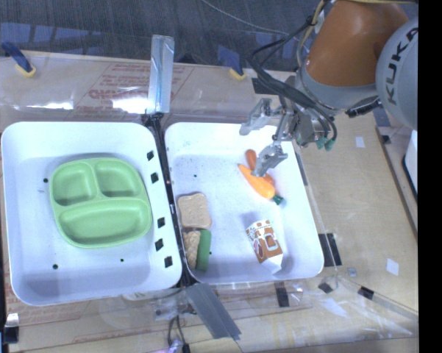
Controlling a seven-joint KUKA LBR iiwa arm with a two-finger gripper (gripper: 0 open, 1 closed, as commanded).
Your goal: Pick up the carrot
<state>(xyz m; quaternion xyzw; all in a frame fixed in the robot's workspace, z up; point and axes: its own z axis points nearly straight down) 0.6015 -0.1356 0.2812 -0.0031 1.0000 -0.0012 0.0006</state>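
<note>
We drop the pincer [267, 158], w/ fingers spread wide right above the carrot [258, 183] in the right bin [303, 219], straddling its mid-body before closing.

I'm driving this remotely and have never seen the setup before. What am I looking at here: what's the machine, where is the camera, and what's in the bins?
The single camera is fixed above the bench and looks down at a slant. The grey and orange machine entering from the right of the picture is a robot arm; its gripper has two fingers and sits in the right bin, directly over the carrot. One finger overlaps the carrot's upper end, but I cannot tell whether the carrot is actually between the fingers, so do not count it as held.

Also in the right bin: a slice of bread, a small green item beside a tan one near the front left corner, and a small orange and white packet. The left bin holds a green divided plate.
</note>
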